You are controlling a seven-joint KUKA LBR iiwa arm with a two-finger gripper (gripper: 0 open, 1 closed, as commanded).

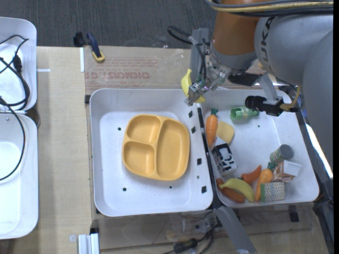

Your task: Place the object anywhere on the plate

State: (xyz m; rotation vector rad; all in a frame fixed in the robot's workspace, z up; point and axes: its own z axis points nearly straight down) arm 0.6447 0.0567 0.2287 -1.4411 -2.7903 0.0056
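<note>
The two-finger gripper clamps a small yellow banana-shaped object; the yellow three-compartment plastic plate lies toward 7 o'clock.

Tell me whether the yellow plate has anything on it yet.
Bare. The plate lies in the left bin with all three compartments showing plain yellow. The gripper is above the bins' far edge with a yellow object at its fingers.
</note>
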